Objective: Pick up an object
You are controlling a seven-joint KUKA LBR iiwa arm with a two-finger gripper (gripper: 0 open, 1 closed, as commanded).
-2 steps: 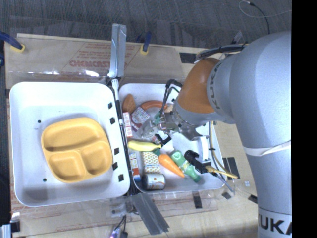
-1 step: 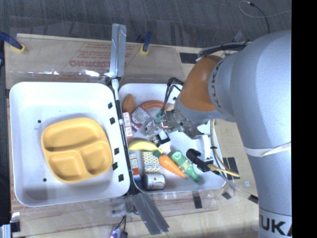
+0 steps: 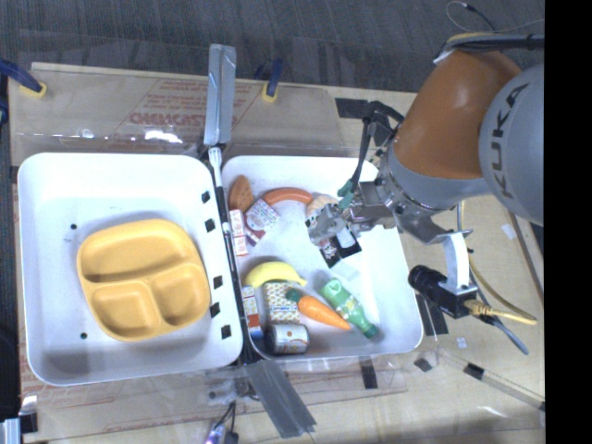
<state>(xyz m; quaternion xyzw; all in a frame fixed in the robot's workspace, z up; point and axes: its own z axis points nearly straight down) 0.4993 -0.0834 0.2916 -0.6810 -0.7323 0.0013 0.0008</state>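
Observation:
My gripper (image 3: 329,229) hangs low over the upper middle of the right bin (image 3: 393,289), with the arm reaching in from the right. Just under it lies a small black and white item (image 3: 341,248). A pale beige item (image 3: 320,207) sits right by its upper left side. An orange sausage (image 3: 287,195), a brown oval piece (image 3: 240,192) and a small red and white packet (image 3: 262,215) lie to its left. Nearer the front are a yellow fruit (image 3: 273,273), a carrot (image 3: 320,312), a green bottle (image 3: 349,305), a patterned box (image 3: 278,299) and a can (image 3: 289,339).
The left bin (image 3: 46,340) holds a yellow divided tray (image 3: 143,276). A red wrapper (image 3: 237,230) lies against the divider between the bins. A metal bar (image 3: 219,95) stands at the back between them. Bare white floor shows at the right bin's right side.

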